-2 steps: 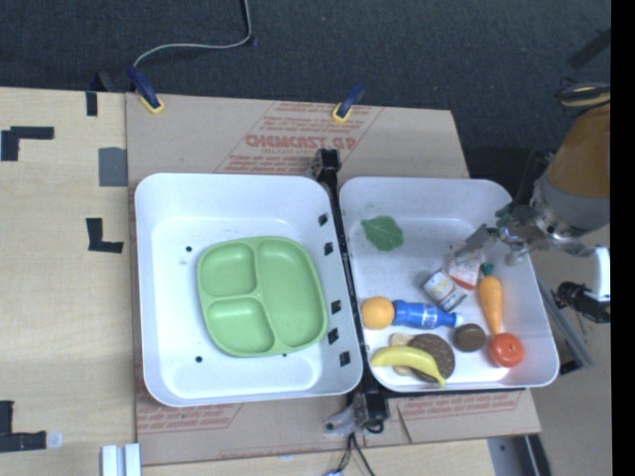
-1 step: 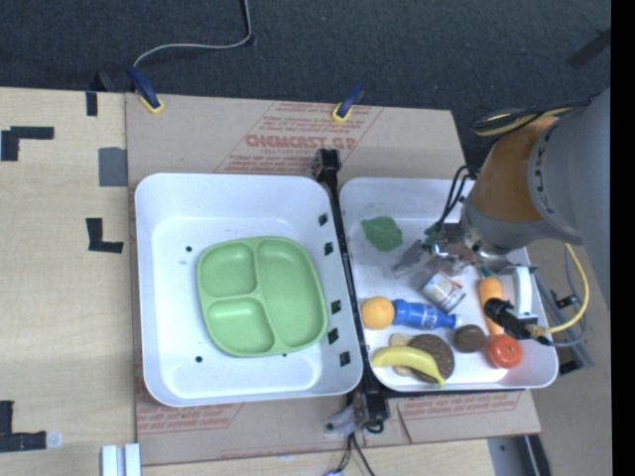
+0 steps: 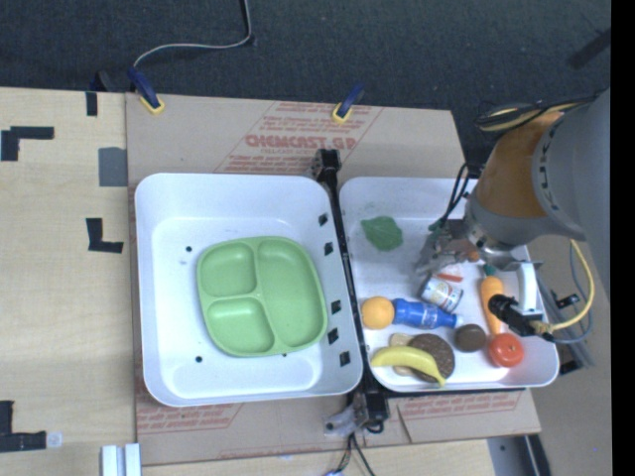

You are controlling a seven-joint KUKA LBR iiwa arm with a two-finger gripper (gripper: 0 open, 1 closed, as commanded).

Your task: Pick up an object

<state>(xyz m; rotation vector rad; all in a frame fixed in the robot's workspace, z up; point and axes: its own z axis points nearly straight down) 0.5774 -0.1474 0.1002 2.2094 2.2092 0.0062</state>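
My gripper [image 3: 435, 257] is low in the right bin [image 3: 417, 194], hanging under the grey arm and its orange band [image 3: 511, 172]. Just below it lies a small white can with red marks [image 3: 443, 292], close to the gripper or touching it. A green leafy piece [image 3: 382, 232] sits to the gripper's left. Along the bin's near side are an orange [image 3: 377, 312], a blue bottle [image 3: 425, 314], a banana [image 3: 407, 361], a brown round piece [image 3: 437, 350], a small brown ball [image 3: 470, 338], a red tomato [image 3: 506, 350] and a carrot [image 3: 491, 300].
The left bin [image 3: 164, 266] holds a green divided plate [image 3: 262, 296]. A black divider [image 3: 342, 266] runs between the bins. Cables [image 3: 566, 310] loop beside the arm at the right bin's right wall.
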